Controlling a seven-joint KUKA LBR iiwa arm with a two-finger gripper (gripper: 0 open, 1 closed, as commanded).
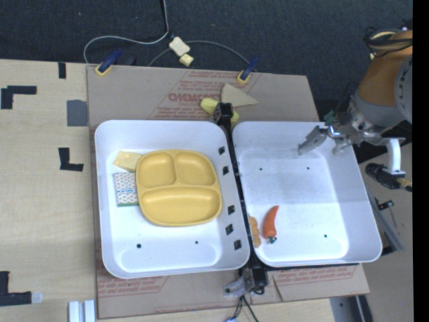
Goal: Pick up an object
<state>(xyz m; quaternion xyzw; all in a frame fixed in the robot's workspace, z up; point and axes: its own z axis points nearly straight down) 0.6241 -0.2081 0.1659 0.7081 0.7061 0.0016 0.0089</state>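
Hand (326, 139) open, fingers spread, holding nothing, poised over the upper right edge of the right bin (348, 200). Beyond, dark carpet floor (281, 25) across the top, crossed by a thin cable (161, 12). Light wooden table (40, 180) marked with black tape pieces, carrying a cardboard sheet (201, 89) clamped at its upper corners. Left bin (107, 247) holding a yellow divided plate (179, 186), with a small patterned packet (125, 188) just beside its left rim. Near the right bin's lower left corner, an orange carrot-like object (270, 223), well apart from the hand.
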